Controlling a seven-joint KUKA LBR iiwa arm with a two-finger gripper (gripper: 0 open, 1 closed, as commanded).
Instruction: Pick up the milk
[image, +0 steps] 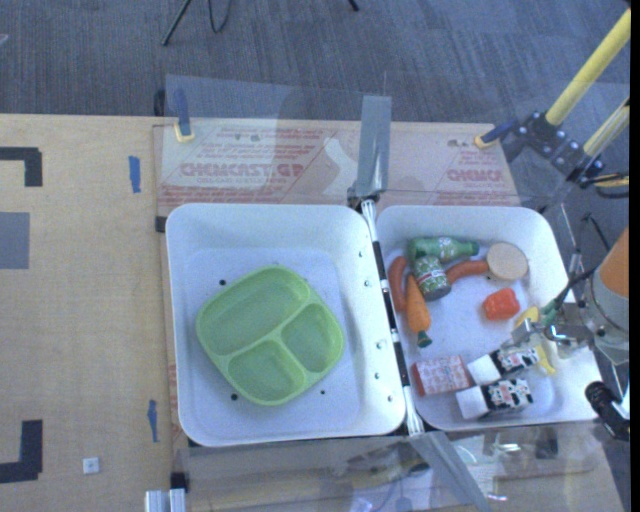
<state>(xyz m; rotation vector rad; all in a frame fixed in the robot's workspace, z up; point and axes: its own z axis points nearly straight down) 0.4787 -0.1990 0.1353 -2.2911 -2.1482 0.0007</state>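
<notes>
So the bench (80, 300) is a big tan board with black corner marks and bits of blue tape, and the two white bins sit side by side on it.

The left bin (200, 240) just has a green divided plate (270, 335) lying flat in it, three compartments, nothing on them.

The right bin (545, 240) is the busy one. There's a green bottle (435, 262) lying on its side near the top, a carrot (415, 305) angled down the left side, something red-orange curving behind it that I can't really identify, a round tan disc (507, 262), a small orange chunk (501, 304), and a reddish packet (441, 376) lower down.

The milk looks like two small white cartons with black cow patches in the bottom right corner: one milk carton (498, 398) near the front wall and a second carton (508, 361) just above it, nearly touching. Hard to read any labels at this size.

The arm (612, 290) is mostly cut off at the right edge, just grey body and a sliver of orange. The gripper (548, 335) pokes in over the right side of the bin, just beside the upper carton. It's a blurry tangle of metal and yellow bits, and I honestly can't tell whether the fingers are apart or together, or whether they touch the carton.
</notes>
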